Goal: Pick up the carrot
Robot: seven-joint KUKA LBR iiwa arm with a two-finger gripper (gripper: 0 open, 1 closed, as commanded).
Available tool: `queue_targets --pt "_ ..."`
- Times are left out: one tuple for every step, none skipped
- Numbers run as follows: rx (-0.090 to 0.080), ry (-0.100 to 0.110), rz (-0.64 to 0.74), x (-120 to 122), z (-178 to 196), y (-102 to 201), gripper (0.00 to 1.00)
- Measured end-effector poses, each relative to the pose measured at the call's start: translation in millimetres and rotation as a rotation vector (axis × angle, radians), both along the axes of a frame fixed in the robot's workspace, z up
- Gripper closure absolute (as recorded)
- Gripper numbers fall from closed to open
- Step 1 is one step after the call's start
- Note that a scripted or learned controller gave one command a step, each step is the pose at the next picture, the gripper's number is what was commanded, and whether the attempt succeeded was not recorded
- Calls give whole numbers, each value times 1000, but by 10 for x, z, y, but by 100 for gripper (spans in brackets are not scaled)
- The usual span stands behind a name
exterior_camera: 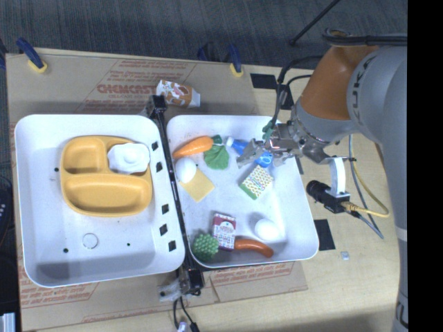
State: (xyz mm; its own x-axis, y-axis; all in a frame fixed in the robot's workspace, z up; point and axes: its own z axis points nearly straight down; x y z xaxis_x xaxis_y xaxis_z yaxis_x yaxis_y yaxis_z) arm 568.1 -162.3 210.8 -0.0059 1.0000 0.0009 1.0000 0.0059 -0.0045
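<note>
Right bin (304, 213): carrot (193, 146) top-left, gripper (259, 152) over blue item (265, 160), fingers apart, nothing gripped

I see the carrot (193, 146) in the right bin, near its upper-left corner. It is orange with a green leafy top at its right end. It lies flat, slightly tilted, thin tip pointing left.

Grey arm (377, 88) w/ orange band, black cables, silver metal wrist assy, yellow cable nr wrist
</note>
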Motion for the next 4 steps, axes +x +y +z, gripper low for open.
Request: queue_targets --pt "0 3 -297 -293 -1016 209 0" --pt "-1 1 -537 129 -1197 589 0" --pt "1 5 -532 127 -1099 593 100" --pt "-1 0 -549 -359 333 1062 100"
